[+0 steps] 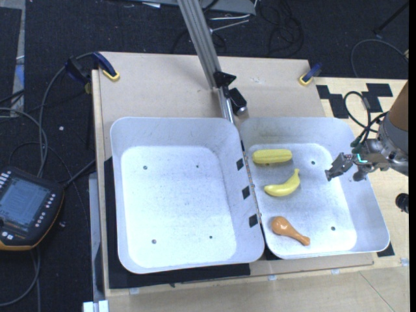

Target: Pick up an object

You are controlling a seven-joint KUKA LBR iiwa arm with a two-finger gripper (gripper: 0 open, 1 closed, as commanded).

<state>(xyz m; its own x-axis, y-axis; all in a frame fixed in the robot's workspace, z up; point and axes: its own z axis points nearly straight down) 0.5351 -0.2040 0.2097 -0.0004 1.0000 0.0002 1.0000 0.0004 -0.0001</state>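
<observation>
- Where the arm [398, 125] enters from the right, its pincer [340, 166] hangs over the right edge of the right bin [364, 207]; whether it is wide or narrow cannot be told, and nothing shows in its grasp.
- Yellow oblong object [272, 156]: far left part of the right bin, lying crosswise.
- Banana [284, 185]: just nearer than the oblong object, apart from it.
- Orange drumstick-shaped toy [289, 230]: near left part of the same bin.
- Left bin [130, 174]: beside the right bin on the counter [162, 86].
</observation>
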